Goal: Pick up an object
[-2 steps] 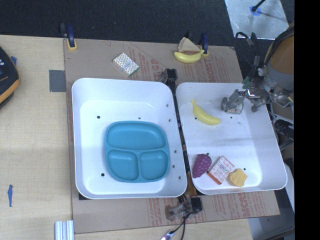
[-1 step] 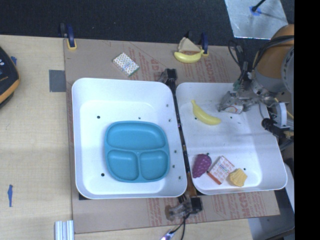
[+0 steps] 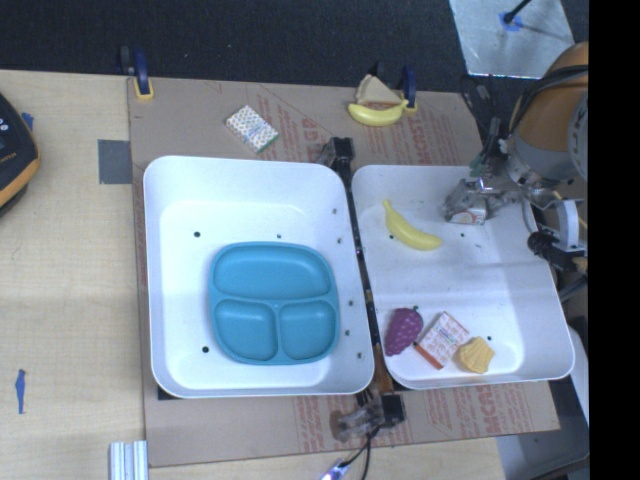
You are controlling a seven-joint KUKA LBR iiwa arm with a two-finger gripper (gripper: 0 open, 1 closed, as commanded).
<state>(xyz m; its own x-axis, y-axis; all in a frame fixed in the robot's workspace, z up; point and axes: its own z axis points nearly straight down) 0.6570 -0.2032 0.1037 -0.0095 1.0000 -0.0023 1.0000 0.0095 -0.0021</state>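
Note:
In the right bin point(image 3: 520, 298) a yellow banana point(image 3: 409, 230) lies near the upper left. Along the bin's front edge sit a purple grape bunch point(image 3: 402, 329), a red-and-white packet point(image 3: 441, 339) and a yellow wedge-shaped piece point(image 3: 475, 354). My gripper point(image 3: 468, 208) hangs low over the upper right part of this bin, a little to the right of the banana and apart from it. I see nothing between its fingers.
The left bin point(image 3: 170, 268) holds a blue divided tray point(image 3: 273, 302). Outside the bins, on the brown board, lie a second banana with a sandwich piece point(image 3: 377, 104) and a small patterned packet point(image 3: 251, 126). A dark device point(image 3: 12, 148) sits at the far left.

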